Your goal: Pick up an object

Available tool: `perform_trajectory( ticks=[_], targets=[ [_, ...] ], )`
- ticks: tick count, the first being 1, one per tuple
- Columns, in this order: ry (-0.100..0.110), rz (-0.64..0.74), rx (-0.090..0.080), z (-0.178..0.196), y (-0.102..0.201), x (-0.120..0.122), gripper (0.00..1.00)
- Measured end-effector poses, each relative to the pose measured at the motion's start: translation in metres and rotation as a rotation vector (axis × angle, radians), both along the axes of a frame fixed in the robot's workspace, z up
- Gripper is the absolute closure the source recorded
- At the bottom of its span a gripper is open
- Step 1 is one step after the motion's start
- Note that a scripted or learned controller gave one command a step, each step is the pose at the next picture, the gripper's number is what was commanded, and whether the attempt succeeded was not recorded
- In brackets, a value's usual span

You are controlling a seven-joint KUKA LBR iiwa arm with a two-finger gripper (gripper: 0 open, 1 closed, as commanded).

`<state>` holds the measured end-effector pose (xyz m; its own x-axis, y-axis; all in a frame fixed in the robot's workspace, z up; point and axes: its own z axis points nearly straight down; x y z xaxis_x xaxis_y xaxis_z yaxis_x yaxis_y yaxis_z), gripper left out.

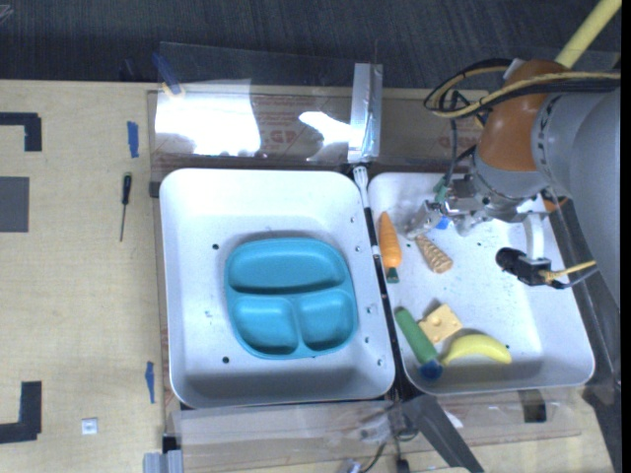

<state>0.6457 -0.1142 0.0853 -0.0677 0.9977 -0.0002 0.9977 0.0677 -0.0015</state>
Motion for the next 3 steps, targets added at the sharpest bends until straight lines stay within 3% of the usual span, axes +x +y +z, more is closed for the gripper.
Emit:
perform_trajectory(
  ticks=[2,3],
  targets=[
    [-0.005,0.030,-0.001,0.0012,0.0150,-0.0264,0.00],
    [-0.004,0.030,-0.001,0.0093,0.0144,-0.0263,1.00]
  ],
)
